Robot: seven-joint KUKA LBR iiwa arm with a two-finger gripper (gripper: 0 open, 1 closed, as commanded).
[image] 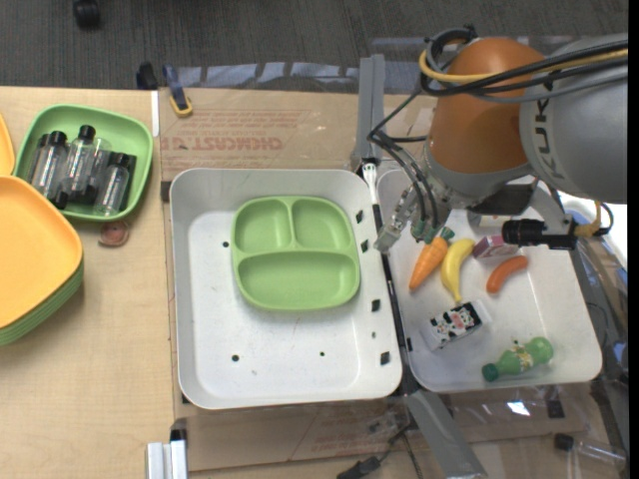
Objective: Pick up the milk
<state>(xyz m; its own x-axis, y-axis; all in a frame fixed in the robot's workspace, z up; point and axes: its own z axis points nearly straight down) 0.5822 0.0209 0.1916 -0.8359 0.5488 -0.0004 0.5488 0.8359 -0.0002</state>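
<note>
Milk (456, 324), a small cow-patterned carton, lying tilted on the floor of the right bin (574, 297), near that bin's front left, apart from everything else. Claw (411, 220) hanging over the right bin's back left corner, just above a carrot (428, 257); fingers too obscured to tell whether parted or pinched. Beside the carrot, a banana (455, 264); further right, a red-orange sausage-like piece (505, 271). Near the front edge, a green bottle-shaped toy (519, 358). In the left bin (200, 347), a green divided plate (296, 251) toward the back.
</note>
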